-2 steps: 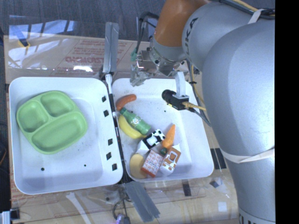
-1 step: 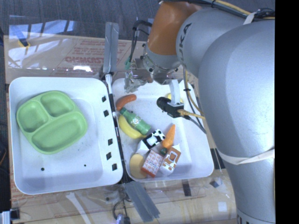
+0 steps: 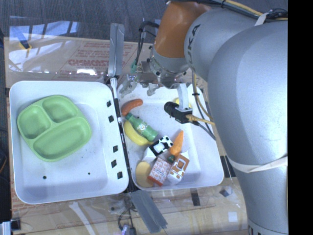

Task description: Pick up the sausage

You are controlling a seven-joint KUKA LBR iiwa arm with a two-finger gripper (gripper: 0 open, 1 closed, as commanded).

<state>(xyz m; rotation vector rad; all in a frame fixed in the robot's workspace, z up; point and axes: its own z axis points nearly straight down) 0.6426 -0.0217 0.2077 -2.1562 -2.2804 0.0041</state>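
Note:
The sausage [image 3: 132,105] is a short orange-brown piece lying flat near the far left corner of the right bin [image 3: 208,173]. My gripper [image 3: 139,86] hangs just beyond it, over the bin's far edge and slightly above the sausage. Its fingers look spread apart with nothing between them. The sausage is apart from the gripper and fully in sight.
Close in front of the sausage lie a green bottle [image 3: 142,126] and a banana [image 3: 132,134]. Further forward are a carrot [image 3: 177,142], a black-and-white block [image 3: 163,144] and small cartons [image 3: 160,171]. The left bin [image 3: 29,190] holds a green divided plate [image 3: 54,127].

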